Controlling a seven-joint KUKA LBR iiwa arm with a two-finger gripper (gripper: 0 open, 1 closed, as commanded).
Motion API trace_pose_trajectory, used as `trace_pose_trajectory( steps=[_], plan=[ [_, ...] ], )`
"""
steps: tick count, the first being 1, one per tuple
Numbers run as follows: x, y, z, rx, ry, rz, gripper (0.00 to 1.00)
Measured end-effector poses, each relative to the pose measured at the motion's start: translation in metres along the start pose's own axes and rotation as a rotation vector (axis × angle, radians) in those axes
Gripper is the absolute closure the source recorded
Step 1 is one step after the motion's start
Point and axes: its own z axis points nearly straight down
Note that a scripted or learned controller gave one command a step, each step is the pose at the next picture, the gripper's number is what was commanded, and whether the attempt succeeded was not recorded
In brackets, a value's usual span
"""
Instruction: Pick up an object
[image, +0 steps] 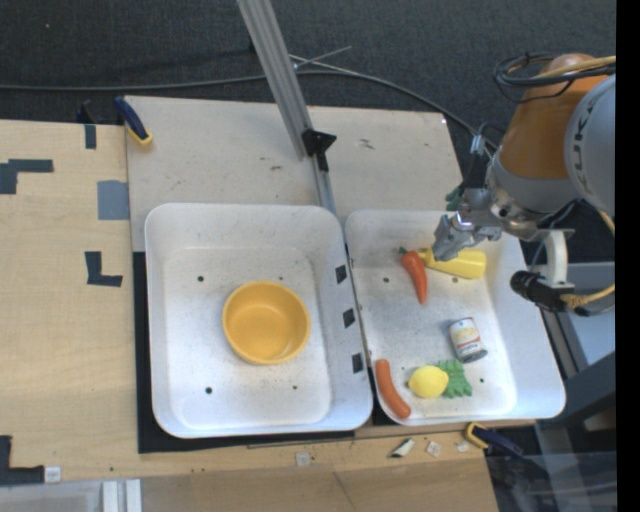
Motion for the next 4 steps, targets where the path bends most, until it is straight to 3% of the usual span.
trace_pose_trajectory(
  steps=[1, 4],
  plan=[
    [0.0, 0.0, -0.015, 0.003, 0.0, -0.002, 1.0],
    [0.144, -0.053, -0.023, 0.012, 0.002, -0.007, 1.0]
  ],
)
